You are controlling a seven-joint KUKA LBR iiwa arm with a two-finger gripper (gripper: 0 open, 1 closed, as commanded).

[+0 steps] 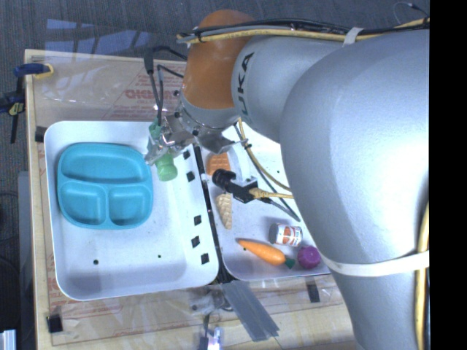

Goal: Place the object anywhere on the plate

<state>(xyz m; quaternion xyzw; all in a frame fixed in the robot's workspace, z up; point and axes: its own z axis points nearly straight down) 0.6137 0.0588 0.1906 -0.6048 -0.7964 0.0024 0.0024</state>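
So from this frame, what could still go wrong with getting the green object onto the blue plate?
1. The green object hangs at the gripper just right of the blue plate, not over it. A release here would likely drop it onto the left bin floor.
2. How firmly it is gripped is hard to judge, so it may slip during the move left.
3. The plate has raised dividers, so a rounded object could roll or tip on landing.

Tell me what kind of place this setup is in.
Probably a robotics lab bench for pick-and-place trials, not a kitchen. Two white bins sit side by side under a KUKA arm; the food looks like toys, such as a carrot and a small can, beside a blue divided plate.
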